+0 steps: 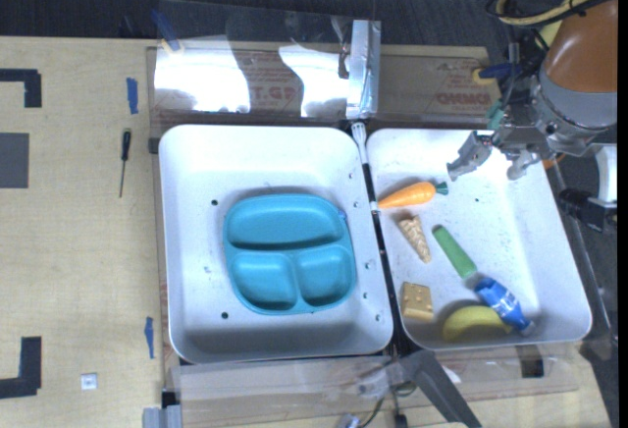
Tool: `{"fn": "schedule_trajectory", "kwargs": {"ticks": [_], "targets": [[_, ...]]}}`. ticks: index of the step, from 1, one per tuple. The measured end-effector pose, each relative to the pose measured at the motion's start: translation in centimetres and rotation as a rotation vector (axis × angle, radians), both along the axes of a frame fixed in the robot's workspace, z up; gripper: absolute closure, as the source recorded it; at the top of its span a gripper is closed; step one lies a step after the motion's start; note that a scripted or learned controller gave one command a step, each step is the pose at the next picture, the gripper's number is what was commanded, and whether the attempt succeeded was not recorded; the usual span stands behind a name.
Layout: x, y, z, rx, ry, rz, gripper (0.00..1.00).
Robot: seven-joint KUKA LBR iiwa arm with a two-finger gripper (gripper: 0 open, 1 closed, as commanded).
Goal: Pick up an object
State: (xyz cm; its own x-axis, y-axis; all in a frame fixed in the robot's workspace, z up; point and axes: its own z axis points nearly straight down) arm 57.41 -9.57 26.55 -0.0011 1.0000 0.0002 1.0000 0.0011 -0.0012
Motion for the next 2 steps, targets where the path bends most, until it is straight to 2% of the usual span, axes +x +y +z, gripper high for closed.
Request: {"fn": "schedule_trajectory", "kwargs": {"ticks": [1, 2], "targets": [[2.3, -1.3, 3.9, -0.001, -0.004, -0.178, 0.0], [-6.4, 2.6, -8.1, 0.0, 0.008, -0.23, 0.0]]}}
